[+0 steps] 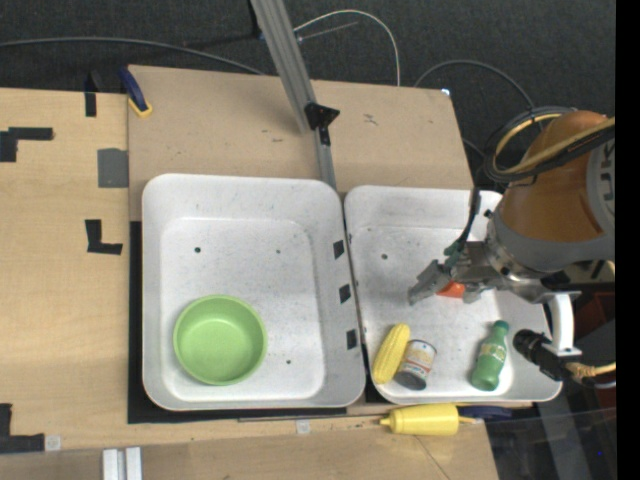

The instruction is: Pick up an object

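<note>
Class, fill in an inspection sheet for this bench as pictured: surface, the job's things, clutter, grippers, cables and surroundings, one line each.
Surface: wooden bench bearing a left bin and a right bin, both white and speckled.
Job's things: green bowl in the left bin; yellow corn cob, small can, green bottle and a small orange object in the right bin.
Clutter: yellow bottle on the bench in front of the right bin.
Grippers: gripper low over the right bin, beside the orange object; jaws unclear.
Cables: thin cables loop behind the bench.
Surroundings: dark floor; metal pole slanting over the bench.
</note>
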`<state>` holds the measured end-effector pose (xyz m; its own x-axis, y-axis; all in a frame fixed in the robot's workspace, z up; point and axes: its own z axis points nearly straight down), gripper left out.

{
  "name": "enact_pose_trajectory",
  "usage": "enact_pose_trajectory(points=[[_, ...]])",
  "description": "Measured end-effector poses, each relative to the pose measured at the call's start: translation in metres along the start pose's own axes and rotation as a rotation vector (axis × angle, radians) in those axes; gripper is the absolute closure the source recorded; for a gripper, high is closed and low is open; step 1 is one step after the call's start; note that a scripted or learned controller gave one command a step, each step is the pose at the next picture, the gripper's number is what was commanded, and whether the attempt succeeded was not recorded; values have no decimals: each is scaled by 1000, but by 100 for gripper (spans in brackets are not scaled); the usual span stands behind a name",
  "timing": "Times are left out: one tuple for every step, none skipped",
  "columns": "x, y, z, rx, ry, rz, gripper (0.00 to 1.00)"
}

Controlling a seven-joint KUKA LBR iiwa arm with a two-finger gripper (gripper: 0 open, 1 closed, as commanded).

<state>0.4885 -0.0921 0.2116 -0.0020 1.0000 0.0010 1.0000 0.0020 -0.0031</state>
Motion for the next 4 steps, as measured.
enact_pose_trajectory(points=[[0, 0, 0, 0, 0, 0, 0], [-5, -3, 45, 4, -1, 1, 0], [-9, -1, 108, 6, 0, 2, 0], [-9, -1, 122, -2, -2, 2, 0]])
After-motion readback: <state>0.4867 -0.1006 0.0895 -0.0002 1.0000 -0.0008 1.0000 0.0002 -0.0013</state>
